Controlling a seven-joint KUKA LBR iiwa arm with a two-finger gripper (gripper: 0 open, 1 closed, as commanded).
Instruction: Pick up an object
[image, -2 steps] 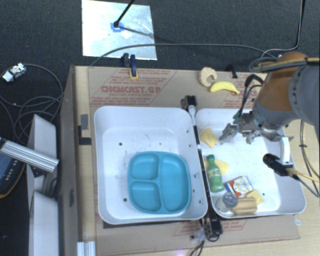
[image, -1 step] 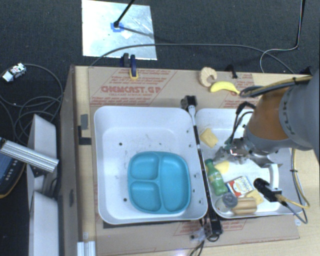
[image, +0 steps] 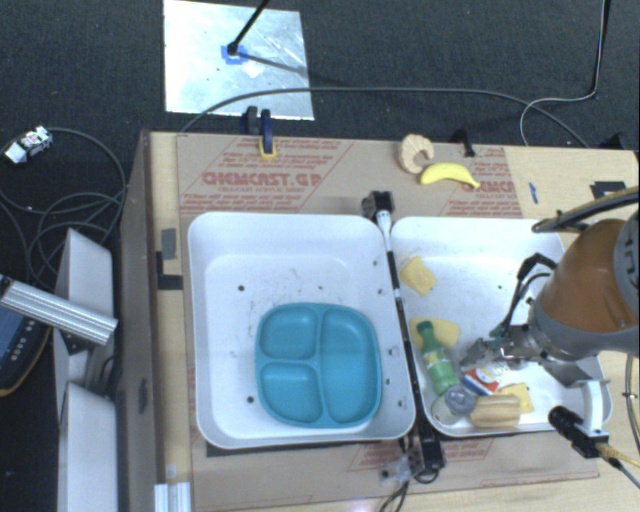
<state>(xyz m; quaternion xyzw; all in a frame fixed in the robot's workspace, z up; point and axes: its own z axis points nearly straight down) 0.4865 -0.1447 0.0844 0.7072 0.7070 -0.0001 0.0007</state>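
While the arm (image: 590, 290) reaches in from the right, I have the gripper (image: 487, 350) low in the right bin (image: 470, 240), just over the clutter at its near end. I'd call this the approach step, nothing lifted yet. I cannot tell how the pincer stands; it is too small and dark against the pile.

The likeliest target, I judge, is the bottle (image: 436, 362), green, lying flat near the divider. Its long axis runs roughly far-to-near, the capped end toward the near edge, I think. It sits just left of the gripper, touching or nearly touching a round cap (image: 458, 401) and a tan block (image: 497, 409). A red-white piece (image: 484, 378) lies between. A yellow chunk (image: 417, 276) sits apart, farther up the bin.

Next move, my guess: shift left over the bottle, turn the wrist so the pincer closes across its short width, then drop. Crowding is a risk.

The left bin (image: 230, 250) holds a blue tray (image: 320, 362). A banana (image: 448, 175) lies outside on the bench.
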